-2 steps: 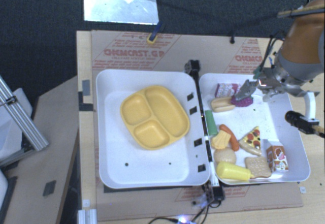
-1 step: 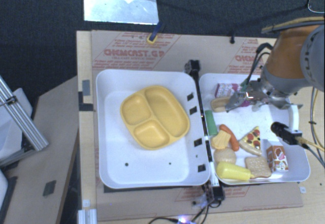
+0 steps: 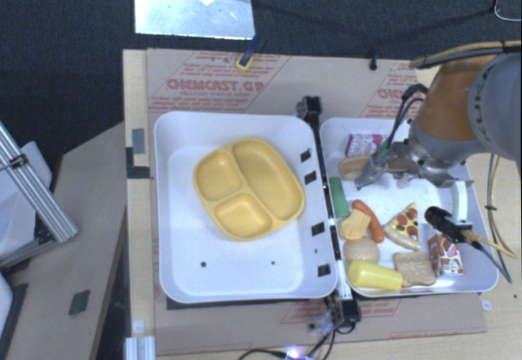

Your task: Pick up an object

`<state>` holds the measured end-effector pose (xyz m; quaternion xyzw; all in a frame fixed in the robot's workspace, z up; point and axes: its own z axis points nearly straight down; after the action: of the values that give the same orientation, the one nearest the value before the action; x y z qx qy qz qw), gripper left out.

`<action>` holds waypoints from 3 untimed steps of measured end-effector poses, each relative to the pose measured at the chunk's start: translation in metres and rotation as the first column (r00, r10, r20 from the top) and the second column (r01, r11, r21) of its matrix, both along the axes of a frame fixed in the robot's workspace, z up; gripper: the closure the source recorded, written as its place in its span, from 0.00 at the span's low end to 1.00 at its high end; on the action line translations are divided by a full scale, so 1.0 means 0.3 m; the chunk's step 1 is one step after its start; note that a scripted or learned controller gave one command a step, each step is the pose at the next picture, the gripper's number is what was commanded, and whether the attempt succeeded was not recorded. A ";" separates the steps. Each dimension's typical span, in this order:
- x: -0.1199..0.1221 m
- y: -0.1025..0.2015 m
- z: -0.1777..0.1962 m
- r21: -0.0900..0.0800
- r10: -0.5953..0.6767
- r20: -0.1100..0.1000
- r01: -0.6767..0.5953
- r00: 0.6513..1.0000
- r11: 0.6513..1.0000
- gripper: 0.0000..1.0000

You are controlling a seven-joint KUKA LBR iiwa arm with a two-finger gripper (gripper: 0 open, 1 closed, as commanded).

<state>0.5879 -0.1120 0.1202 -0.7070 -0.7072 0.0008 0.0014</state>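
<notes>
The pincer (image 3: 369, 173) hangs low over the upper left part of the right bin (image 3: 481, 268), just above a beige bread-like toy (image 3: 352, 165); I cannot tell its state. Nothing looks lifted yet, so the pick is still ahead. Toy food lies below it: a pizza slice (image 3: 404, 225), a sausage (image 3: 369, 218), a yellow piece (image 3: 373, 275). The left bin (image 3: 175, 260) holds a yellow divided plate (image 3: 247, 187)

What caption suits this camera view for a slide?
Arm's tool hovers over toy food in the right bin; yellow divided plate in the left bin.
</notes>
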 end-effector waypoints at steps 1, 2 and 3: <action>-0.001 0.002 -0.125 0.000 0.000 0.001 0.000 1.000 1.000 0.00; 0.005 0.001 -0.082 -0.001 0.001 0.007 -0.001 1.000 1.000 1.00; 0.024 -0.014 0.068 -0.002 0.003 0.009 -0.003 1.000 1.000 1.00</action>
<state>0.5951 -0.1163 0.1406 -0.7060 -0.7082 -0.0017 -0.0027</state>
